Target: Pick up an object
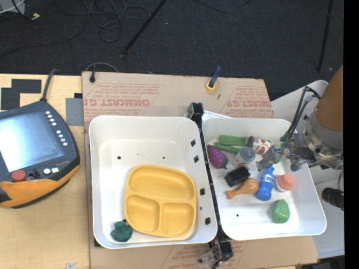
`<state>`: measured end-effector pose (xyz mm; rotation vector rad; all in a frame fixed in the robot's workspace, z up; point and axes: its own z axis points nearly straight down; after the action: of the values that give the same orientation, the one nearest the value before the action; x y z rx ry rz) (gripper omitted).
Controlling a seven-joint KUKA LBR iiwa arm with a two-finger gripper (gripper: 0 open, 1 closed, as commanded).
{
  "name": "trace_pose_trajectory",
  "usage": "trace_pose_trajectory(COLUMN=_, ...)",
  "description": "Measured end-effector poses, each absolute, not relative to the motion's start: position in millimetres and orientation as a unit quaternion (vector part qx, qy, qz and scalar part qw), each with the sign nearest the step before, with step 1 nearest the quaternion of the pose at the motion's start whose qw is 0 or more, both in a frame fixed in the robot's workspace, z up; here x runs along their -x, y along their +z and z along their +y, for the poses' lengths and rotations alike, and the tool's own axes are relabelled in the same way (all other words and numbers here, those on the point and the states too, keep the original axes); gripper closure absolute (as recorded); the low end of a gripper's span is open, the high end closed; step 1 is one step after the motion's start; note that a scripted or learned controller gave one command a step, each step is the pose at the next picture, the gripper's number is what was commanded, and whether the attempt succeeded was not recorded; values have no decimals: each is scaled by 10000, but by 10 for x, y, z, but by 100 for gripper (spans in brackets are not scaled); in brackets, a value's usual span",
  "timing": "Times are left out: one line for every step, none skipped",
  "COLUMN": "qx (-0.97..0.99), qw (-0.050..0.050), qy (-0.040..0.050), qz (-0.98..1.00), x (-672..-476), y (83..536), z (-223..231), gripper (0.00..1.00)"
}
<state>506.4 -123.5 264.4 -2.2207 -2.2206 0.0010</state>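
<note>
**A:** Well, starting nearest the camera: the green lumpy toy (pixel 280 210) sits alone at the front of the right bin (pixel 305 224), well apart from the arm. Just behind it lies the blue bottle (pixel 265 184), long axis running front to back, with the orange drumstick toy (pixel 243 188) touching its left side and a small red-orange cap (pixel 286 182) just to its right.

**B:** And the end effector?

**A:** The end effector (pixel 280 157) hangs over the right bin's far right part, directly behind the blue bottle's top. So the bottle is, I judge, the nearest candidate: it lies just toward the camera from the tool, close below it.

**B:** Open or closed?

**A:** I cannot tell. The dark metal parts blur together there, and nothing is visibly held.

**B:** What else is hard to read?

**A:** Farther back, the black block (pixel 237 176), purple toy (pixel 216 156), green piece (pixel 235 142) and red-and-white can (pixel 261 145) crowd together; a greyish thing between them I can't identify. The arm (pixel 331 116) is cut off at the right edge.
</note>
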Motion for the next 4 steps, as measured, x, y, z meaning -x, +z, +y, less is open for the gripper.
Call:
trace_pose_trajectory(qx=7056, qw=37, qy=18, qz=-7086, x=-5617, y=1204, z=-1168, gripper=0)
trace_pose_trajectory(qx=7100, qw=23, qy=9, qz=-7042, x=-5603, y=1379, z=-1211, gripper=100)
trace_pose_trajectory(qx=7025, qw=11, qy=-34, qz=-7117, x=-5736, y=1903, z=173, gripper=100)
trace_pose_trajectory(qx=7076, qw=27, qy=17, qz=-7066, x=-5715, y=1964, z=77, gripper=100)
